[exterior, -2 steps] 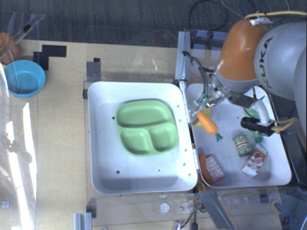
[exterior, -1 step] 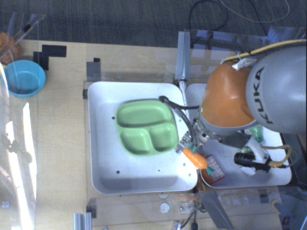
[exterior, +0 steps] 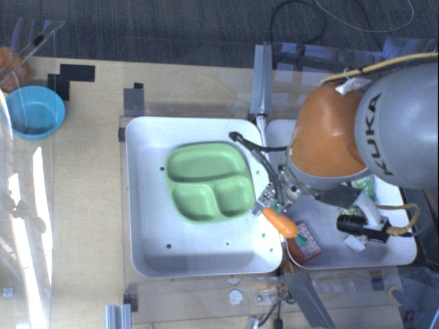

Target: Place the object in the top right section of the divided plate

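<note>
A green divided plate lies in the left white bin, with one long section at the top and two smaller ones below. My gripper hangs over the ridge between the two bins, just right of the plate's lower right corner. An orange carrot-like object lies slanted directly under the gripper, over the left bin's right rim. The wrist hides where they meet, so a grasp cannot be confirmed. The arm's orange band and grey body cover much of the right bin.
A brown and red packet lies in the right bin near its lower left corner. A blue bowl stands on the bench at the far left. A black cable runs from the gripper over the plate's upper right corner.
</note>
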